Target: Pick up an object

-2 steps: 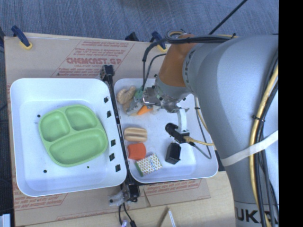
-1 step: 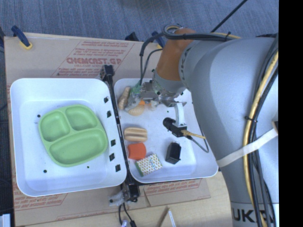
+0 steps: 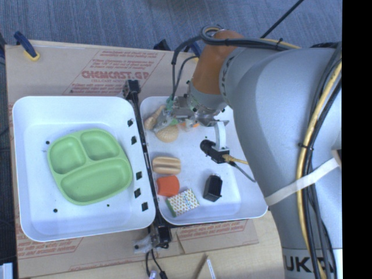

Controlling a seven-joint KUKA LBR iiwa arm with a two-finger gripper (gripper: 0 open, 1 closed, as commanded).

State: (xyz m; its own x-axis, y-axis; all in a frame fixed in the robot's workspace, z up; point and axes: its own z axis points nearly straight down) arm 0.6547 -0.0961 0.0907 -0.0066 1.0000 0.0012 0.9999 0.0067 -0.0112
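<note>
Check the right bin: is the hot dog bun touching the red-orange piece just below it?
Cannot tell. In the camera view the hot dog bun and the red-orange piece sit edge to edge, with neither a clear gap nor clear contact.

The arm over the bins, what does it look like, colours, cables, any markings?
The arm is bulky and rounded, in smooth grey, with an orange band above the wrist. Black cables loop around that band, and yellow and black cables run down its right side. A white strap crosses the lower body, near dark letters "UK". The small metallic pincer trails coloured wires.
</note>
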